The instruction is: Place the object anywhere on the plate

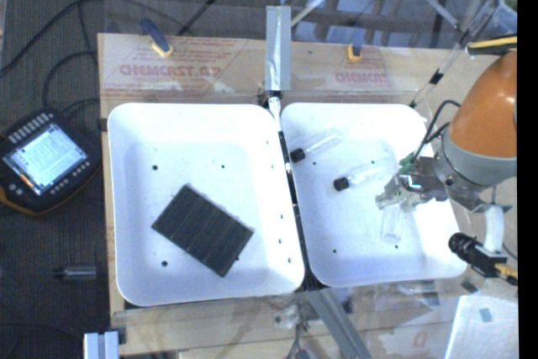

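Broadly, a bench [193,71] of pale board bears two shallow white bins with rounded corners, set side by side and touching along their inner rims. The left bin [134,139] has a smooth, glossy floor and holds the plate [203,230], a flat dark rectangle with a ribbed surface, lying at a slant in the lower middle of that bin. The right bin [353,261] holds several clear tubes, all see-through plastic and hard to pick out against the white. One tube [361,174] with a black cap lies near the bin's middle; another tube [313,147] with a black cap lies toward the upper left. The arm [486,126], grey with a rounded orange band, reaches in from the right. Its gripper [395,196] sits over the right part of the right bin, just right of the middle tube. Whether it is open or closed cannot be told, since clear plastic blurs that spot.
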### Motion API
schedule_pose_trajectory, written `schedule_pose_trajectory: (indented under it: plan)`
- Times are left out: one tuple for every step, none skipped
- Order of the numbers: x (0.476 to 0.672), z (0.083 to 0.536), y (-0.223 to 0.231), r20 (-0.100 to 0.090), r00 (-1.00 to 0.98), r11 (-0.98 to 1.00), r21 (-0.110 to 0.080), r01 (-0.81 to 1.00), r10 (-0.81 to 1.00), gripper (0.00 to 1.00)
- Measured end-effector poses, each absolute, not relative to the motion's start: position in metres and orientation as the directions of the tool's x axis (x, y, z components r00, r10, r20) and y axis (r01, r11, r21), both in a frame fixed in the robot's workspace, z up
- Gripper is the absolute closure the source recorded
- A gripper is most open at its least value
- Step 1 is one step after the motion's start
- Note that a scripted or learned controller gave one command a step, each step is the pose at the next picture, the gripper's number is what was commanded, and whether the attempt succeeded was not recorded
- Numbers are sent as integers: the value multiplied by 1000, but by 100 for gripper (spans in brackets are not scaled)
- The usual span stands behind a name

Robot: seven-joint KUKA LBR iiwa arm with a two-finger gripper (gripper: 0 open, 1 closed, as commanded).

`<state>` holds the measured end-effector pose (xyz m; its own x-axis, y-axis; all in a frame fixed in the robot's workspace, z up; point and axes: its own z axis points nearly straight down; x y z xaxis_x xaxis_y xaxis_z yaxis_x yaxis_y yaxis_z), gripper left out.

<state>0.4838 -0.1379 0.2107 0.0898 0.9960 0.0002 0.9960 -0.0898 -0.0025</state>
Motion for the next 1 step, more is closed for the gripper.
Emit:
schedule_pose_trajectory:
  plan:
    - [549, 194, -78, -2, 181, -181, -4, 983, 983, 100]
